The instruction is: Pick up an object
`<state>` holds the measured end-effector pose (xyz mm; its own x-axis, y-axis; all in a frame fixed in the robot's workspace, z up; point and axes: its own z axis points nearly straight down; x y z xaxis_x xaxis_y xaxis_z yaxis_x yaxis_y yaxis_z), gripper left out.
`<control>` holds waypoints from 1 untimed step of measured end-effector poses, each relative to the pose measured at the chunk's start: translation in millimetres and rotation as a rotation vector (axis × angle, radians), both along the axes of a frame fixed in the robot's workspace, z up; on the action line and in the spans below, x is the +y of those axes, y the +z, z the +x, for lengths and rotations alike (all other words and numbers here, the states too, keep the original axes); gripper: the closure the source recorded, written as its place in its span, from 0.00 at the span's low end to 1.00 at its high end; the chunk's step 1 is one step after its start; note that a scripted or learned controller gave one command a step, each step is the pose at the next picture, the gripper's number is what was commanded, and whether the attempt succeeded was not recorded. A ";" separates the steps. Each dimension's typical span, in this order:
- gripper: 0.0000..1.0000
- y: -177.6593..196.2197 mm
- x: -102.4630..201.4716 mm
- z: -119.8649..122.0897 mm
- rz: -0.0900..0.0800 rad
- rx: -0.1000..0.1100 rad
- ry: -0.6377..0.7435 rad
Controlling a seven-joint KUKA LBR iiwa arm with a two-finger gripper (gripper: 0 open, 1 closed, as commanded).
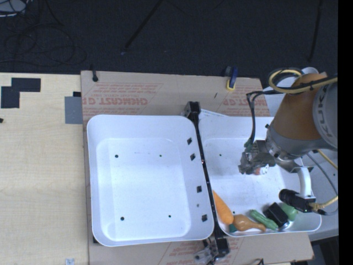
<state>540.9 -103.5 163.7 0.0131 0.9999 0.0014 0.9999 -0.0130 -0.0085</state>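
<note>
Gripper (255, 165) hanging over the middle of the right bin (229, 150), can't tell its state from this angle. Down in that bin's near corner: orange carrot-shaped thing (222, 207), tan lumpy piece (246, 222), green item (263, 218) and a black block (276, 213), all bunched together.

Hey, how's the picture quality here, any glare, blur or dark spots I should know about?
In the camera view, the left bin is evenly lit and its white floor is close to washed out; the floor beyond the bench is nearly black, hiding detail; the gripper over the right bin looks soft and hard to read; the orange carrot-like piece and green items in the near corner stay fairly distinct.
</note>
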 end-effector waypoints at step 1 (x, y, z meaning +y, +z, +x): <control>1.00 9.2 -1.2 -0.1 0.000 0.001 -0.004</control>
<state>540.9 -104.6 172.9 0.0167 0.9999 0.0014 0.9998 -0.0167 -0.0093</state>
